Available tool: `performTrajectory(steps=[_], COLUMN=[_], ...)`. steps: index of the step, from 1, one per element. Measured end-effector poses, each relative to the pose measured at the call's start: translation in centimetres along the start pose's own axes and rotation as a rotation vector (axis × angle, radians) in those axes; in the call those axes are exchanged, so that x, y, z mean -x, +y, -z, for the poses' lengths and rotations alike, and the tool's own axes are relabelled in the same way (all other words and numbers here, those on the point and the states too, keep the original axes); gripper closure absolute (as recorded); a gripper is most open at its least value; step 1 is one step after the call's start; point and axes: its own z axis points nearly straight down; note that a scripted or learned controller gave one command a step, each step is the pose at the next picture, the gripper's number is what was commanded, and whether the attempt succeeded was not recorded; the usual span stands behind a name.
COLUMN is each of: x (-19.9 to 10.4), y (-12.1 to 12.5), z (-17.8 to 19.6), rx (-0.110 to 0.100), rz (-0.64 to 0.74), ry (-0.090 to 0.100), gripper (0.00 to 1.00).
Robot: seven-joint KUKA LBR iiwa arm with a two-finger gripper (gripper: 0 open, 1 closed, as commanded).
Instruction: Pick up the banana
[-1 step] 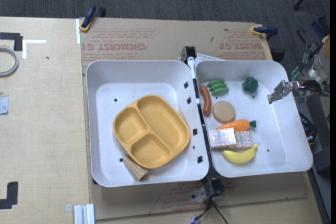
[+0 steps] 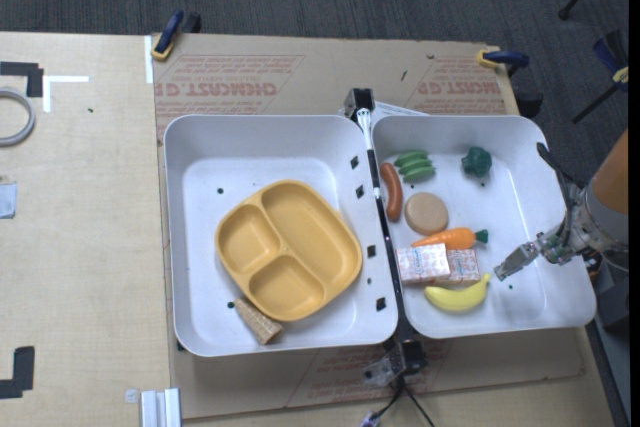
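Dark carpet surrounds a pale wooden bench on which two shallow white bins sit side by side over a cardboard sheet. Within the right bin (image 2: 520, 140), the banana (image 2: 457, 296) is seen lying flat near the front wall, touching the underside of a pink-and-white packet (image 2: 437, 263), with a carrot (image 2: 447, 239) just behind that. The gripper (image 2: 512, 263) is positioned low in the same bin, just to the right of the banana's upturned tip, and nothing is held between its fingers; whether they are spread or pressed together cannot be told, since they appear as one thin grey sliver. A miss is judged likely if the approach is made from this side, as the curved fruit could be pushed against the packet or slid along the bin floor rather than gripped. Most of the arm is cut off at the right. A yellow divided plate (image 2: 289, 249) occupies the left bin (image 2: 190, 215).
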Motion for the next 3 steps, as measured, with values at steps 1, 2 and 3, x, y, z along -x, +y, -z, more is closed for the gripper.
performTrajectory(steps=[1, 2, 3], x=[5.2, -1.4, -7.1], y=[9.8, 3.9, 3.9], z=[2.1, 1.0, -3.4], rx=[0.001, 0.001, 0.001], rz=[0.214, 0.367, 0.546], ry=[-0.001, -0.001, -0.001], gripper=[0.0, 0.0, 0.0])
